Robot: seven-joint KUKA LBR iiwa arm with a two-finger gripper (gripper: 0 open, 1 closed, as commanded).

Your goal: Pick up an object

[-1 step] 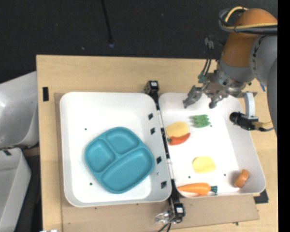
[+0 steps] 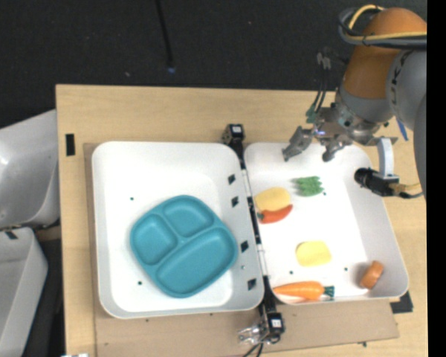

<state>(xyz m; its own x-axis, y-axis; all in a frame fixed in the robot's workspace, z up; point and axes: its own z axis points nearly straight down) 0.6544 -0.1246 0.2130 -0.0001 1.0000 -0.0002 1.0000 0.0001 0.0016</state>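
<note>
My gripper [image 2: 314,149] hangs open over the far edge of the right bin [image 2: 379,229], with nothing between its fingers. Below it in that bin lie a small green leafy piece [image 2: 308,186], a yellow piece on top of a red-orange one [image 2: 273,202], a yellow lump [image 2: 312,253], a carrot [image 2: 303,291] along the near wall, and an orange-brown piece [image 2: 371,274] in the near right corner. The green piece is the nearest to the gripper, a little below it.
The left bin [image 2: 111,222] holds a blue divided plate [image 2: 182,245]. A row of black clips [image 2: 247,222] marks the seam where the two bins meet. Bare white floor shows in the right bin's middle and far right.
</note>
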